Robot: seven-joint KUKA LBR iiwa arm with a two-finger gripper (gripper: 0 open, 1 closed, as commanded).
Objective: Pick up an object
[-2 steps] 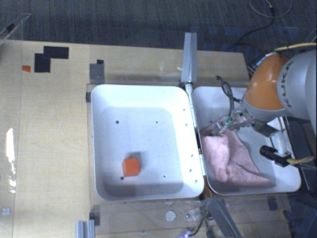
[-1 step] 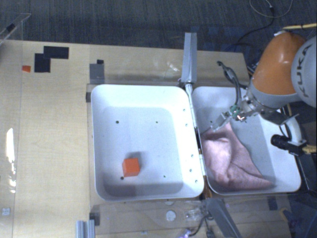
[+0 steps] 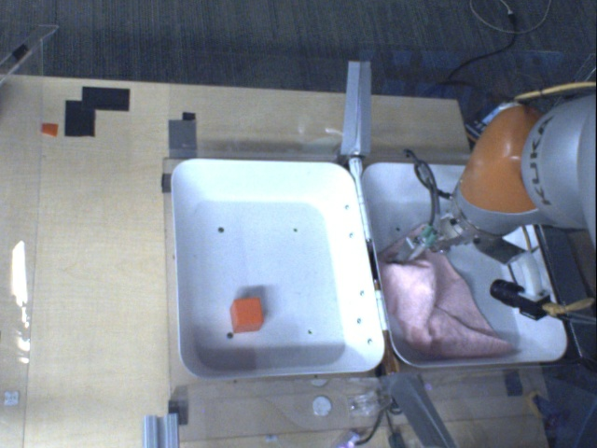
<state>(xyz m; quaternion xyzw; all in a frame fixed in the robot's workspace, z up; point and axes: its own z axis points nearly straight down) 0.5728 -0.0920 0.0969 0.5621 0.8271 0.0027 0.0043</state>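
A pink cloth [image 3: 437, 308] lies crumpled in the right bin [image 3: 401, 189], spread over its lower half. My gripper [image 3: 422, 244] reaches into this bin from the right, low over the cloth's upper left edge, under the orange band of the arm. The wrist and cables hide where it meets the cloth. A small orange block [image 3: 247, 315] sits in the left bin [image 3: 261, 189], near its lower left corner, far from the gripper.
A metal divider post [image 3: 355, 110] stands between the two bins at the back. Black tape patches [image 3: 93, 107] and a small orange marker [image 3: 48, 130] lie on the wooden bench at the far left. A black fitting [image 3: 518, 297] sticks into the right bin's right side.
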